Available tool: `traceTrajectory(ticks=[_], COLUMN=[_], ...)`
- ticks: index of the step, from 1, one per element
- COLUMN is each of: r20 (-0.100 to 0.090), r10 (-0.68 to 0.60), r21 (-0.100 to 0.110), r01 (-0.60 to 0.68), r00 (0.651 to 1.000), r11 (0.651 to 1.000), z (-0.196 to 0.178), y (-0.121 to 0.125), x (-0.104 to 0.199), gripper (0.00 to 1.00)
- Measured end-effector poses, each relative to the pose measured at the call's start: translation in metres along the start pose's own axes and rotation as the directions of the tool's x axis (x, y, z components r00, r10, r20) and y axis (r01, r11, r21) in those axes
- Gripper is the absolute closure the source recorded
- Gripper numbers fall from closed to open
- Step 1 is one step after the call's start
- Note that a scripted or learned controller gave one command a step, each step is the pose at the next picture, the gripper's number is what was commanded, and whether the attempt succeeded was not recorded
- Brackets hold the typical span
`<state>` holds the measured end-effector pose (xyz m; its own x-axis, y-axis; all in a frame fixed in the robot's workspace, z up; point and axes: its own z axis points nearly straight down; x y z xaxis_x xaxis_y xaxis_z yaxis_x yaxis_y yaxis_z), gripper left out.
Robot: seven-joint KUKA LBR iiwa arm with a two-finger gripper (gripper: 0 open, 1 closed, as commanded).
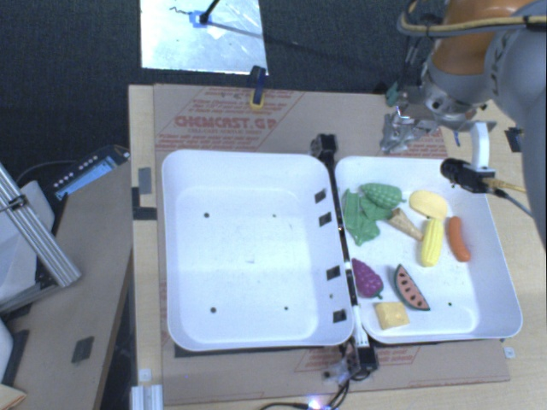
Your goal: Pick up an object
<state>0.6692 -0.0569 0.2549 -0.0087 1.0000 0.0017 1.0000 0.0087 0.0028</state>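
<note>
At the upper right of the frame my arm (479, 32) comes in, its orange band above the wrist, with my end effector (402, 131) hanging just past the top edge of the right bin (496, 314), over the cardboard (231, 118) on the tabletop (102, 229). Whether it is wide or narrow I cannot tell. Nothing sits in it. The toy food lies below it in the frame, inside the right bin: green leaves (367, 207) nearest, then a lemon (428, 203), corn (432, 242), a carrot (459, 238), a watermelon slice (410, 287), purple grapes (368, 278) and cheese (391, 315).
</note>
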Motion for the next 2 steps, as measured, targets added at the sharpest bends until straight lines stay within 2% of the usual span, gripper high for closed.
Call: traceTrajectory(ticks=[1,2], r20=[-0.002,0.003], r10=[-0.005,0.011], r21=[0.001,0.0], r01=[0.005,-0.011], r00=[1.0,1.0], r11=[1.0,1.0], z=[0.017,0.011], y=[0.0,0.0], x=[0.097,0.042], gripper=[1.0,1.0])
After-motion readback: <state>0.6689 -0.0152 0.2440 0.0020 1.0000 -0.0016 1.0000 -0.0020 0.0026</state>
